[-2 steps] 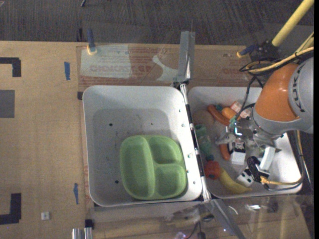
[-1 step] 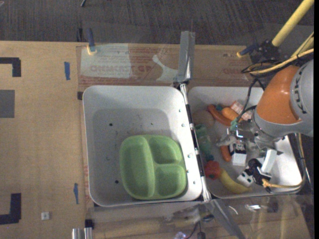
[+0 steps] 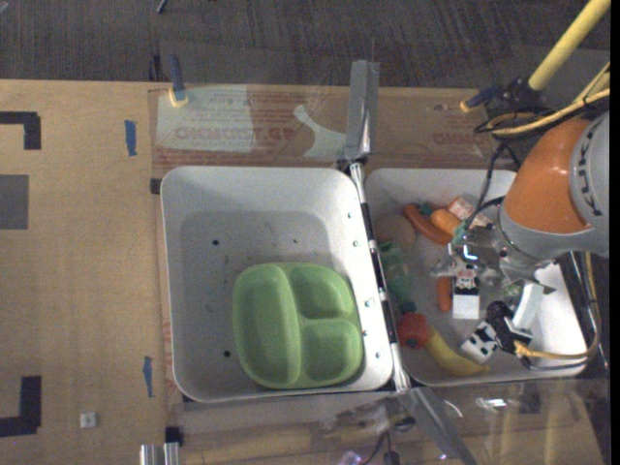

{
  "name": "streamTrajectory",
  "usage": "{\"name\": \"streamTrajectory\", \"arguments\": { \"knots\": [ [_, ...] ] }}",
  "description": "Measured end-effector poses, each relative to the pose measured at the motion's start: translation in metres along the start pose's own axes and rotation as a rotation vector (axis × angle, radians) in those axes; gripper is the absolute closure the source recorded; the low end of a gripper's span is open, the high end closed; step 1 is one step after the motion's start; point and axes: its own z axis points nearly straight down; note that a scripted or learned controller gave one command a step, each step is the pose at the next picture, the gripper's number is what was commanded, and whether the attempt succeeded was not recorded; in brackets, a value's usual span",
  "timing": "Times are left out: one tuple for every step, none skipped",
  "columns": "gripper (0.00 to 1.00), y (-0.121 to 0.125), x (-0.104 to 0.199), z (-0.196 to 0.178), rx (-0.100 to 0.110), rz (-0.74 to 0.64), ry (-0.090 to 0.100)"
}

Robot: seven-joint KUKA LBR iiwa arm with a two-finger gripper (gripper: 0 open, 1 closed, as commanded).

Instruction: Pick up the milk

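White boxy milk carton (image 3: 466, 294) upright beneath metal gripper (image 3: 469, 260), finger spacing unclear, curved yellow banana (image 3: 452, 356) near.

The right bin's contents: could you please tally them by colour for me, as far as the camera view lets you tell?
Orange (carrot-like pieces): 2
Red (round fruit): 1
Yellow (banana): 1
Green (item by the divider): 1
White with black patches (cartons): 2
Total: 7; the arm hides part of the bin.
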Motion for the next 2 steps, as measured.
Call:
{"name": "streamTrajectory", "arguments": {
  "knots": [
    [1.00,0.045,0.088,-0.102,0.019,0.104,-0.003],
    [1.00,0.066,0.080,-0.080,0.019,0.116,-0.005]
  ]
}}
